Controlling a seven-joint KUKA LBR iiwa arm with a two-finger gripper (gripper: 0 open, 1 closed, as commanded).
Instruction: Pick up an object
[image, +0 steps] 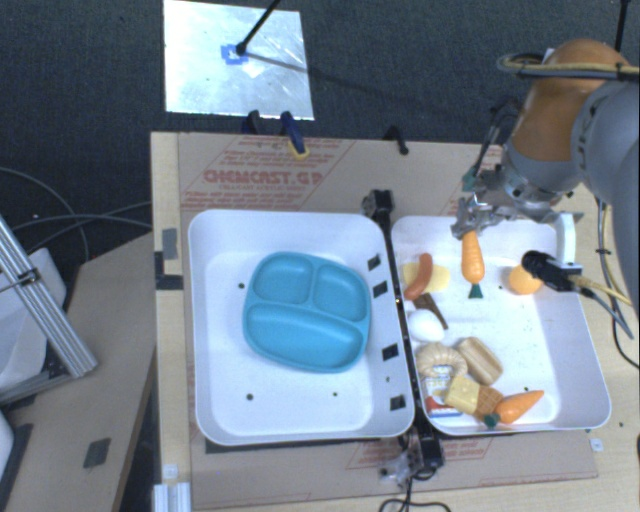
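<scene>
The gripper hangs over the far end of the right bin, and a toy carrot hangs upright from it with its top pinched between the narrowly set fingers and its green tip pointing down just above the bin floor. Around it in that bin lie a sausage, an orange, an egg, a bread roll and a second carrot near the front wall. The left bin holds a blue divided plate.
</scene>
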